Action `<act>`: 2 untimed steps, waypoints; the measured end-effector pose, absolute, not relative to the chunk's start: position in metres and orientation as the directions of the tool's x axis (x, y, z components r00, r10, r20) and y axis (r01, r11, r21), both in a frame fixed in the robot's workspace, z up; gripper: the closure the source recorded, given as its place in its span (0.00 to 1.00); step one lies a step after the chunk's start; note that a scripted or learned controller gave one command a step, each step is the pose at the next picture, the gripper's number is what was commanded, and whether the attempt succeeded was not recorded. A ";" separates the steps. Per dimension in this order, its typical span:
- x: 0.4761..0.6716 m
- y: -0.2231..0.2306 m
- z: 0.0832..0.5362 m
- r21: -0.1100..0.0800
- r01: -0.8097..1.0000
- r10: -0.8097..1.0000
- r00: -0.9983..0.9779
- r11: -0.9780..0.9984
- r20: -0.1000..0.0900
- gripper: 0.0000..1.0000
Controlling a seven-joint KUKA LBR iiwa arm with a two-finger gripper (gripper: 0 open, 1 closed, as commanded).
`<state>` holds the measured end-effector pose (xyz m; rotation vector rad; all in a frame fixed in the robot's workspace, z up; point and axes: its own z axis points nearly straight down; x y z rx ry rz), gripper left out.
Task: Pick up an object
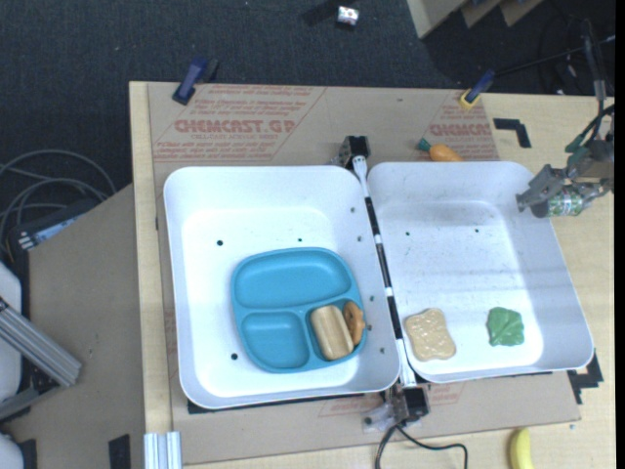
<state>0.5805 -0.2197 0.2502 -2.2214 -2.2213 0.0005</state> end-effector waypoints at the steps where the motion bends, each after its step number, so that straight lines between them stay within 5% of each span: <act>1: 0.620 -0.214 0.102 -0.004 1.000 1.000 -0.001 0.001 0.002 0.00; 2: 0.627 -0.214 0.085 0.000 1.000 1.000 -0.005 0.005 0.007 0.00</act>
